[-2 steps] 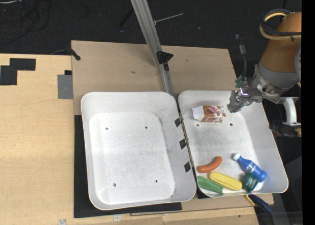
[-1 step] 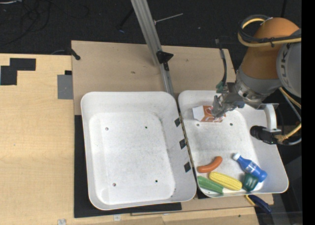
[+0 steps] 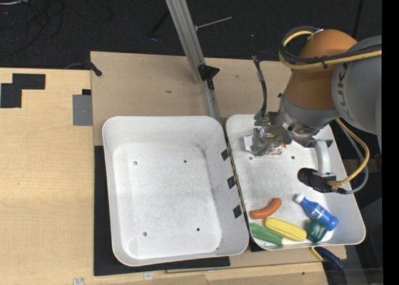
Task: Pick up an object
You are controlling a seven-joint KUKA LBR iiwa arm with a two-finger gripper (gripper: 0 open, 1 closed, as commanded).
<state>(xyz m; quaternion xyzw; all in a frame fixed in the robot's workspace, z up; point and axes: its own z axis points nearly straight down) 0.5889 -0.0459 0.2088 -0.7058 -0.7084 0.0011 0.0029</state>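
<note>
two shallow white bins side by side on a pale wooden desk [image 3: 50, 171], seen from above at a slant. left bin [image 3: 163, 129] showing bare floor with a few small dark dots. right bin [image 3: 240, 129] carrying the objects, all gathered near its front edge: an orange sausage-shaped piece [image 3: 265, 208] lying at a slant, a yellow corn cob [image 3: 285, 229] just in front of it, a green vegetable piece [image 3: 266, 234] touching the corn on its left side, and a blue bottle with a white cap [image 3: 316, 210] to the right, cap end pointing toward the back of the bin. something dark green [image 3: 317, 232] just below the bottle, too small to name.

grey arm [image 3: 365, 84] with its orange band [image 3: 319, 72] reaching in from the right, bent down over the back part of the right bin. pincer [image 3: 267, 143] low over the bin floor near the back left corner, well apart from the cluster of toys at the front. cannot tell whether open or closed; metal parts and small red bits blur together there, and nothing recognisable seen between them. black cables looping around the orange band, a black fitting with a yellow cable [image 3: 319, 179] lying over the bin's right side.

slanted metal rail [image 3: 187, 31] rising from behind the bins, between them.
</note>
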